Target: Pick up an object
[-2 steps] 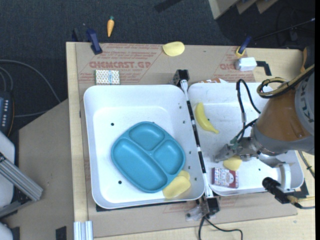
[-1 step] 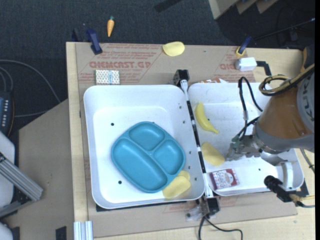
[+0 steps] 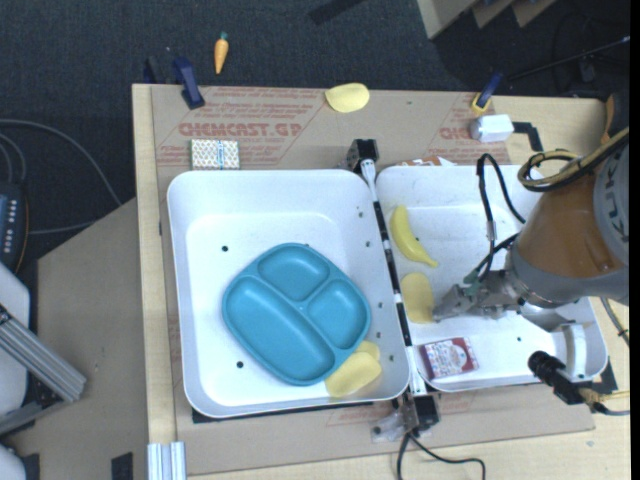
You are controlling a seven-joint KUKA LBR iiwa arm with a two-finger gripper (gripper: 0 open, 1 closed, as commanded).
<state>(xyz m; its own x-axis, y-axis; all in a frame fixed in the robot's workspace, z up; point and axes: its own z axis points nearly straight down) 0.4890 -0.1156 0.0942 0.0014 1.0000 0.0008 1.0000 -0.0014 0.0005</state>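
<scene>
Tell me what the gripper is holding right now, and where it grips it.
Cannot be told. The gripper sits beside the yellow piece in the right bin.

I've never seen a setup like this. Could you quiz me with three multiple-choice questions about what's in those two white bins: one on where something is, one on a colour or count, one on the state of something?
1. Where does the divided plate lie?
A. in the left bin
B. in the right bin
C. on the floor

2. What colour is the divided plate?
A. red
B. blue
C. green

3. How does the banana lie in relation to the end effector?
A. gripped between its fingers
B. apart from it, higher up in the bin
C. underneath the red packet

Answers:
1. A: the divided plate rests on the floor of the left bin.
2. B: its whole surface is light blue.
3. B: the banana lies in the right bin with bare white bin floor between it and the end effector; the red packet lies lower down.
</scene>
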